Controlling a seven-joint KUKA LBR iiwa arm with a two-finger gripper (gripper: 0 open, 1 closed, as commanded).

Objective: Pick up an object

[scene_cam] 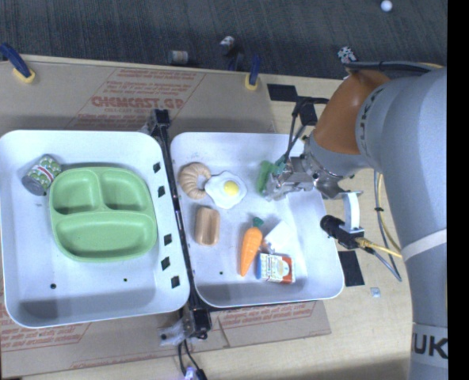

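The right bin (pixel 219 287) holds several toy foods: a croissant (pixel 193 179), a fried egg (pixel 226 188), a hot dog bun (pixel 207 226), a carrot (pixel 250 248), a small juice carton (pixel 276 267) and a green vegetable (pixel 265 176). My gripper (pixel 282 182) reaches in from the right and sits low at the bin's upper right, right beside the green vegetable. A white wedge-shaped piece (pixel 280 233) lies just below the gripper.
The left bin (pixel 20 291) holds a green divided tray (pixel 104 212) and a small can (pixel 41 172) in its upper left corner. A black divider clip strip (pixel 169 212) runs between the bins. The grey arm (pixel 401 157) covers the bench's right side.
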